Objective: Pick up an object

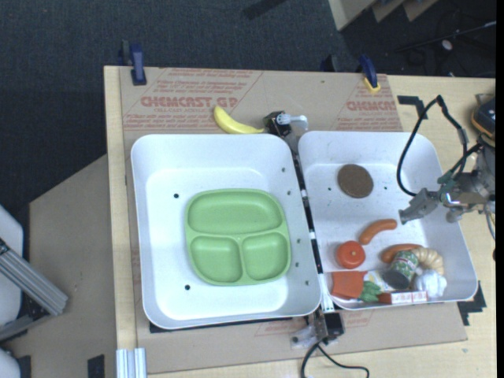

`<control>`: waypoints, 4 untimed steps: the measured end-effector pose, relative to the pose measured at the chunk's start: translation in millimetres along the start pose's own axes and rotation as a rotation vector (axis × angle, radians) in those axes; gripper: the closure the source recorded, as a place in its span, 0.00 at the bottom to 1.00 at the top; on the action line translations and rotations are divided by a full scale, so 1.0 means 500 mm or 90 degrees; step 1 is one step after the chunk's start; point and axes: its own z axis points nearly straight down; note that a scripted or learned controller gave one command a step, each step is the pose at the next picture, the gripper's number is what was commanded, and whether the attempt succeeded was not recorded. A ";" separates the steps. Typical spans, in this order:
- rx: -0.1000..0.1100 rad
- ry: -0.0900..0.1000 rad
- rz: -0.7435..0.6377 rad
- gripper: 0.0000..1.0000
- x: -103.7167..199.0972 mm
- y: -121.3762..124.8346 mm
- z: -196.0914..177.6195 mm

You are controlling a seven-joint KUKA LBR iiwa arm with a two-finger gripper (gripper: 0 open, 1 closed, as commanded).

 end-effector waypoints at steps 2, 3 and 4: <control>-0.006 -0.003 -0.002 0.00 -0.094 0.279 0.202; 0.008 0.004 0.001 0.00 -0.028 0.138 0.328; -0.001 0.000 0.001 1.00 -0.033 0.148 0.298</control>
